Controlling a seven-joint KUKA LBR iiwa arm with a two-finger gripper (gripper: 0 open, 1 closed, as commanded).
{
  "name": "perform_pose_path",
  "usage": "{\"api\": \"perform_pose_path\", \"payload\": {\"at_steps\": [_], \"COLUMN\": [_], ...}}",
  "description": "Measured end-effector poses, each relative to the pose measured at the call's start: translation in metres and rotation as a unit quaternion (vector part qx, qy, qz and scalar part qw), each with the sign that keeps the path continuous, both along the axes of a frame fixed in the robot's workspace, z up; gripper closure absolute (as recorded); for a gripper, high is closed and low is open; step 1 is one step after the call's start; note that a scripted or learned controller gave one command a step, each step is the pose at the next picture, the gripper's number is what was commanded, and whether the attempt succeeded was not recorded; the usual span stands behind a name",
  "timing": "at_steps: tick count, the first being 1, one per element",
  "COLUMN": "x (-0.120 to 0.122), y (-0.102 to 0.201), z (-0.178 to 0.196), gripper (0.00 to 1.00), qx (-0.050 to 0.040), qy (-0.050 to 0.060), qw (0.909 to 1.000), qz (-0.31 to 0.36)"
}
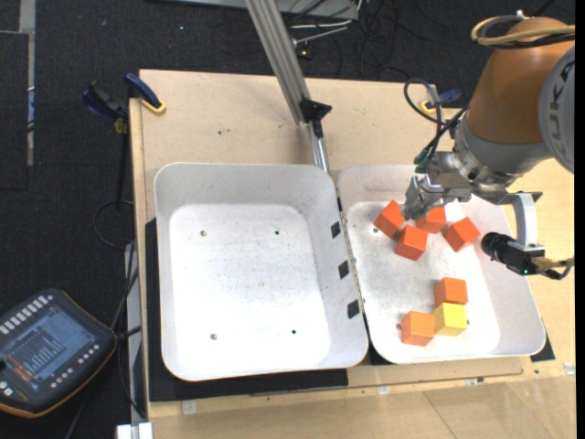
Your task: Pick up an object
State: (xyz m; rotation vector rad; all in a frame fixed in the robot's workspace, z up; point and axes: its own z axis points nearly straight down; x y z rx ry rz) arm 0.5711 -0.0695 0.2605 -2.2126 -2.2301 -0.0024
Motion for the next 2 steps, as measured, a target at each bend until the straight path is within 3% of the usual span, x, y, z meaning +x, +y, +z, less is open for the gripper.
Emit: {"api": "perform_pose_path", "payload": {"at_steps": [2], "x": [0.007], "y": [0.106], "z": [-0.006], "gripper": [1.00], "qx": [0.0004], "qy": [0.000], "qw": [1.0000], "qz": [0.001]}}
